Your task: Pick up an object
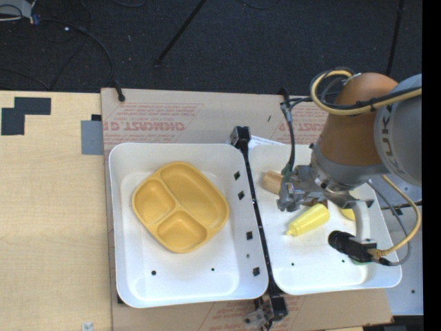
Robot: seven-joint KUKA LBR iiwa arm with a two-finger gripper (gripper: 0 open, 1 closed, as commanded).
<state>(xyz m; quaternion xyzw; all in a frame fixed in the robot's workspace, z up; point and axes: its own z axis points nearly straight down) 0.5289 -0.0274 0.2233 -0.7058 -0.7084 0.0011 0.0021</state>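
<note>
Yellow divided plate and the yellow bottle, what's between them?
In the camera view, the black divider where the two bins meet lies between the yellow divided plate and the yellow bottle.

Red print reading "CHEMCREST, G…" is showing upside down and mirrored on the cardboard sheet [180, 119] lying under the bins (remaining letters illegible). Similar red print is repeating near its right end, unreadable. Partial white letters "UK" are showing on the grey arm [403, 126].
</note>
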